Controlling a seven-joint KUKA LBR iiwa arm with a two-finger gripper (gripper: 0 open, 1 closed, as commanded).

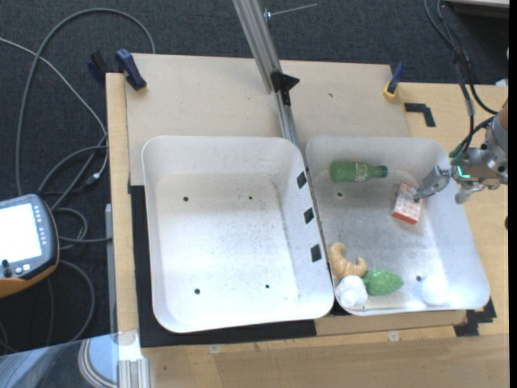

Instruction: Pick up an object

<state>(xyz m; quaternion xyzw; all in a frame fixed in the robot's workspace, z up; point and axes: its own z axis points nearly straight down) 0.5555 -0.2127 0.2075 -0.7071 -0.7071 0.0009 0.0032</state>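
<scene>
Nearby, end effector (437,183) (grip unclear) touches red carton (407,204) — green bottle (358,170) beside.

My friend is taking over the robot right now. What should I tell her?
Gripper: at the right bin's far right side, right beside the small red and white box; whether it holds the box cannot be told.
Right bin: green bottle lying on its side near the far wall; tan toy, white cup, green lumpy toy and white ball along the near edge.
Done: no object seen lifted yet.
Left: grip one object and raise it clear of the bin.
</scene>
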